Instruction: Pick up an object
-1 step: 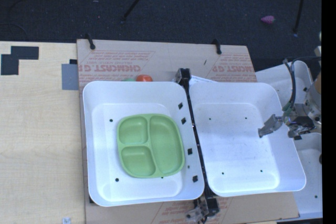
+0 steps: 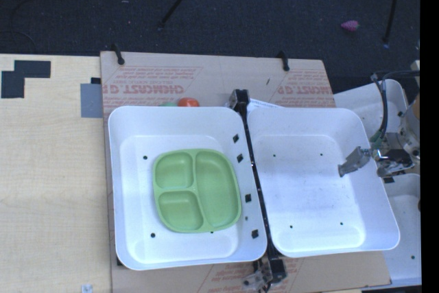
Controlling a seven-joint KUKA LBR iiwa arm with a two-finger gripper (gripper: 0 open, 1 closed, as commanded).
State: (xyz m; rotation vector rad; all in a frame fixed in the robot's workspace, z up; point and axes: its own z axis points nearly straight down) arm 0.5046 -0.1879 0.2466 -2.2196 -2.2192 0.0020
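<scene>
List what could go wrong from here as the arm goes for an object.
1. The green divided plate lies flat in the left bin, while the claw is over the right bin, so the arm must cross the divider and might clip it.
2. The plate is wide and shallow, so a two-finger grip may slip off its rim.

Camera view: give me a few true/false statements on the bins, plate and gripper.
1. The green divided plate lies in the left bin. True.
2. The plate has two compartments. False: three.
3. The gripper hangs at the right bin's right side. True.
4. The gripper holds the plate. False: they are in different bins, well apart.
5. A small orange object sits behind the left bin's far rim. True.
</scene>
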